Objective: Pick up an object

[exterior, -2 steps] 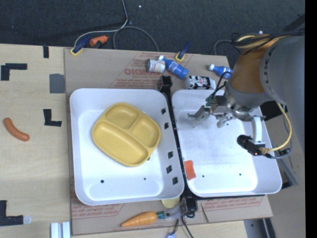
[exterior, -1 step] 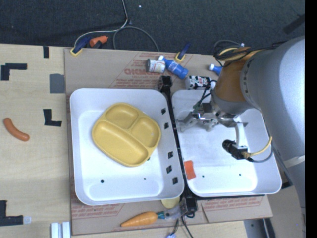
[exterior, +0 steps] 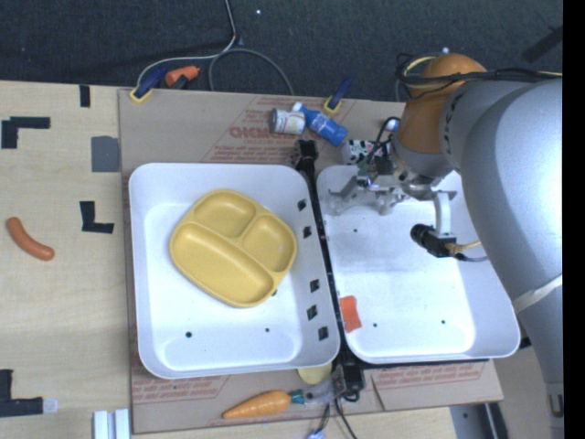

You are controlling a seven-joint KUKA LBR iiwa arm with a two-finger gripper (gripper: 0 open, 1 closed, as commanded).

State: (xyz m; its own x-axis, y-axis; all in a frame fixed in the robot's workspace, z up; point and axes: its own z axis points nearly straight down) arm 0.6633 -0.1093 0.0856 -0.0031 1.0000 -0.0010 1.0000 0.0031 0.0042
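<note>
Low over the far end of the right bin [exterior: 494,337], the end effector [exterior: 370,188] has nothing visibly in it; its opening can't be judged.

yellow tray [exterior: 234,245] | white bins [exterior: 155,337] | orange block [exterior: 349,314] | orange carrot [exterior: 258,404] (green top)

A robot lab: taped bench [exterior: 55,190], clamped cardboard [exterior: 183,126], white bins [exterior: 146,245].
</note>
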